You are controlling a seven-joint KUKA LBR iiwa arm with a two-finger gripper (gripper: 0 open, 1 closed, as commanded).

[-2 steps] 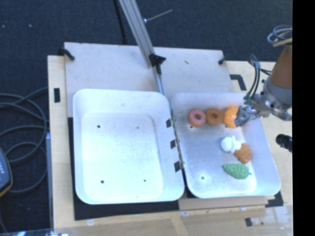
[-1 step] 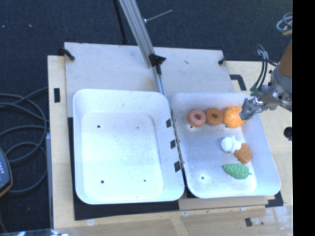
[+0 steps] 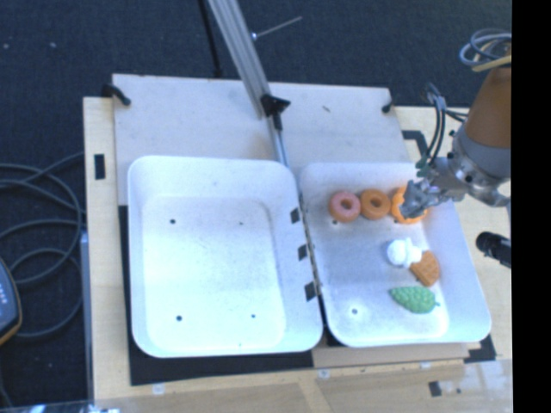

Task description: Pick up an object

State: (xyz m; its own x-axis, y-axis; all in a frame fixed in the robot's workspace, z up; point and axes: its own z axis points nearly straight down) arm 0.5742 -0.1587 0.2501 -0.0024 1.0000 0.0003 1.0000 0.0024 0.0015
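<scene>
We see the claw (image 3: 416,200) low over the right bin (image 3: 461,269), right at an orange ring (image 3: 401,211) by the far rim; we cannot tell whether it grips it. Beside that ring lie a tan doughnut (image 3: 374,204) and a pink doughnut (image 3: 345,206). Nearer us sit a white lump (image 3: 400,252), an orange chunk (image 3: 426,269) and a green leaf (image 3: 414,298). We read no writing anywhere on the worktop (image 3: 103,231).
</scene>
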